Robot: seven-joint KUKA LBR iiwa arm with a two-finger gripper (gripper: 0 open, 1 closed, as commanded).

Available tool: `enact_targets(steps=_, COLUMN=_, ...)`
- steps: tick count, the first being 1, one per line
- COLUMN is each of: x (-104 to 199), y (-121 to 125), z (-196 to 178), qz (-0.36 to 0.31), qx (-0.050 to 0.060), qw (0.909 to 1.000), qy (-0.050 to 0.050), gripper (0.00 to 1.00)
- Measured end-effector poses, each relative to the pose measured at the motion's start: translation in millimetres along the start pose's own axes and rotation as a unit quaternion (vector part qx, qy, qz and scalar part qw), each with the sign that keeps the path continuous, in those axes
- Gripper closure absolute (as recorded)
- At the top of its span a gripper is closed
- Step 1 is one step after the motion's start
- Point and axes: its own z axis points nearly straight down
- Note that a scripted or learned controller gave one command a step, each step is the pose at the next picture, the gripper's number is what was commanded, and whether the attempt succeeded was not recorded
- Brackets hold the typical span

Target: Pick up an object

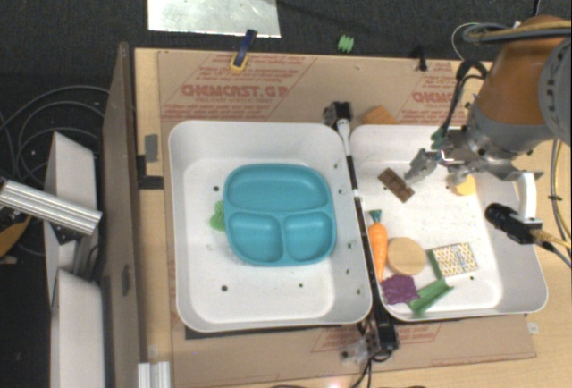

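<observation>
My gripper (440,164) hangs over the back of the right bin (514,288), open, with nothing between its fingers. A brown bar (395,184) lies just to its left on the bin floor. A small yellow piece (463,186) sits just below and to the right of the fingers, partly hidden by the wrist. Toward the front of that bin lie a carrot (378,240), a tan round disc (405,255), a purple grape bunch (399,289), a green stick (433,295) and a patterned packet (455,258).
The left bin (192,288) holds a teal divided plate (279,213) with a green scrap (217,216) at its left edge. An orange item (379,115) lies behind the right bin, outside it. A black fitting (508,223) juts over the right bin's right side.
</observation>
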Motion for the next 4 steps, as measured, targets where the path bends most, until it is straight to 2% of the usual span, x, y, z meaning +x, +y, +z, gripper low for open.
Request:
enact_targets(steps=1, x=3.2, y=27.3, z=99.3, qz=0.001, qx=0.002, qw=1.0000, qy=0.000, gripper=0.00)
enact_targets(steps=2, x=-29.2, y=55.2, z=97.7, qz=0.004, qx=-0.003, qw=1.0000, qy=-0.002, gripper=0.00)
enact_targets(steps=3, x=11.7, y=63.8, z=98.0, qz=0.001, qx=-0.002, qw=1.0000, qy=-0.001, gripper=0.00)
enact_targets(steps=4, x=-10.3, y=75.5, z=97.4, qz=0.004, qx=-0.003, qw=1.0000, qy=-0.001, gripper=0.00)
